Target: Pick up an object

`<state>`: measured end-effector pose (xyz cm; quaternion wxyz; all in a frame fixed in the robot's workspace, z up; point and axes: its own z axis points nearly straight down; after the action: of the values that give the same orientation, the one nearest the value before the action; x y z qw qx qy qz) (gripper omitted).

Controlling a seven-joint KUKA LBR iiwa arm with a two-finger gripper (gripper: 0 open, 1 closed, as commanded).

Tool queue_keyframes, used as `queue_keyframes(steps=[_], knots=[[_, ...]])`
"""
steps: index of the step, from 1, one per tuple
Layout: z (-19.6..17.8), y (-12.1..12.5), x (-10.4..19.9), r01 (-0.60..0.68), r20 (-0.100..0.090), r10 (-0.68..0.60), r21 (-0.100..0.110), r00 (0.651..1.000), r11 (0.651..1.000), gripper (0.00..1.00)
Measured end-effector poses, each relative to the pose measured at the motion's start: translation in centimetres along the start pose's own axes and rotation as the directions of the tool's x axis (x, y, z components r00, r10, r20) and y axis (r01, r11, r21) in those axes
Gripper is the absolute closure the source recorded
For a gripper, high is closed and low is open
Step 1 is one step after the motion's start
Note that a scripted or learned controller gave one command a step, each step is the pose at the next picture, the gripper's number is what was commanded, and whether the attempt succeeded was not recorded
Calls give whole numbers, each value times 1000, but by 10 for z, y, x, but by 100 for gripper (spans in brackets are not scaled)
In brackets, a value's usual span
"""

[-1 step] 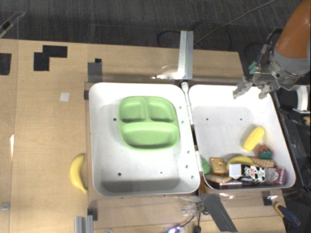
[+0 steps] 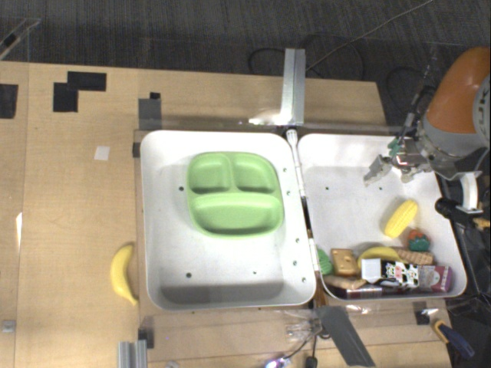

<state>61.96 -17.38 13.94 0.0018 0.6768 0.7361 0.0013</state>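
- A grey arm [image 2: 460, 106] with an orange band reaches in from the right and hangs over the upper right corner of the right bin [image 2: 337, 205], the bin the jaws are above.
- The left bin [image 2: 161, 228] lies well off to the left of the jaws and holds a green divided tray [image 2: 234, 192], a flat thing and a poor target for this reach.
- The gripper [image 2: 385, 167] sits at the arm's tip. Its jaws look released, with nothing between them, though the fingers are small and slightly blurred.
- A yellow corn cob [image 2: 401, 218] lies on the bin floor just below the jaws and slightly to their right, apart from them. It is the nearest thing to the jaws and the likeliest pick. Its long axis runs on a slant, from lower left to upper right.
- The move ahead seems to call for a short shift toward the bin's near edge, then a descent, with the jaws closing across the cob's short width.
- A crowd of small items [image 2: 387, 271] is packed along the near wall, farther below the jaws than the cob: a small banana, a cracker-like piece, printed cartons, and a small orange and green piece just below the cob.
- A loose banana [image 2: 121, 273] lies on the bench outside the left bin, farthest from the jaws.
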Motion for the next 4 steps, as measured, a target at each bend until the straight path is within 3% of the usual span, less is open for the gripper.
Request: queue_keyframes(steps=[1, 2, 3, 4], knots=[[49, -42, -29, 98, 3, -98, -7, 995, 995, 0], [48, -78, 8, 413, 9, -413, -11, 911, 911, 0], [36, -76, 10, 413, 8, -413, -16, 911, 911, 100], [36, -76, 10, 413, 8, -413, -16, 911, 911, 0]])
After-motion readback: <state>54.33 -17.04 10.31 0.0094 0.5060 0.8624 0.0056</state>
